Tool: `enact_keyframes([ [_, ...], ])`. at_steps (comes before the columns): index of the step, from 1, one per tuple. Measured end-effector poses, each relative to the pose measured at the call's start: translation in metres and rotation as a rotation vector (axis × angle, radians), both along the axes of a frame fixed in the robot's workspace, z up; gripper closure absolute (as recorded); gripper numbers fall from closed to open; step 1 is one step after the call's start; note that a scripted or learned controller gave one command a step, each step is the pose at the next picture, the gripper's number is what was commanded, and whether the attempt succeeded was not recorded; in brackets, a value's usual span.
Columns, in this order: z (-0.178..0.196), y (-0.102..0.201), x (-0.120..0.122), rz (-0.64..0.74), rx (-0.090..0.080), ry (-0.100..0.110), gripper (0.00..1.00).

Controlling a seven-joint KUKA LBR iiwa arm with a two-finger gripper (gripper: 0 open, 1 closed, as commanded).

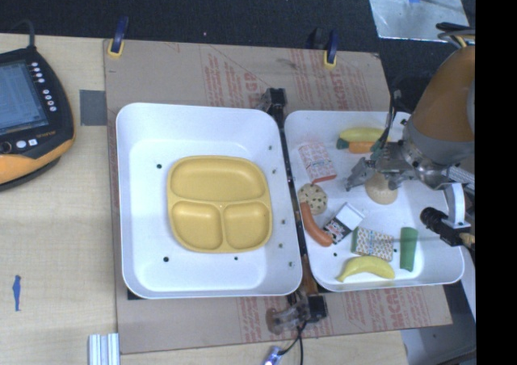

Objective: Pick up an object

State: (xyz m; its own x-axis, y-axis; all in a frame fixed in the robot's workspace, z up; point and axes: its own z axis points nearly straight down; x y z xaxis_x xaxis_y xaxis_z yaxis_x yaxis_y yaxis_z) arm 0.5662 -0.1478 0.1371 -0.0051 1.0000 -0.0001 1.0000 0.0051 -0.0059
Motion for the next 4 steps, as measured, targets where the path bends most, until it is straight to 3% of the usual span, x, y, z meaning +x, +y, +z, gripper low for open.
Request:
enact_keyframes([
  [1,0.008,-0.039,0.087,-0.001,0.000,-0.004,0.00],
  [2,0.001,-0.061,-0.041,-0.001,0.000,-0.001,0.00],
  [3,-0.046,-0.046,0.031,0.002,-0.001,-0.001,0.00],
  [4,-0.027,-0.063,0.089,-0.001,0.001,-0.005,0.00],
])
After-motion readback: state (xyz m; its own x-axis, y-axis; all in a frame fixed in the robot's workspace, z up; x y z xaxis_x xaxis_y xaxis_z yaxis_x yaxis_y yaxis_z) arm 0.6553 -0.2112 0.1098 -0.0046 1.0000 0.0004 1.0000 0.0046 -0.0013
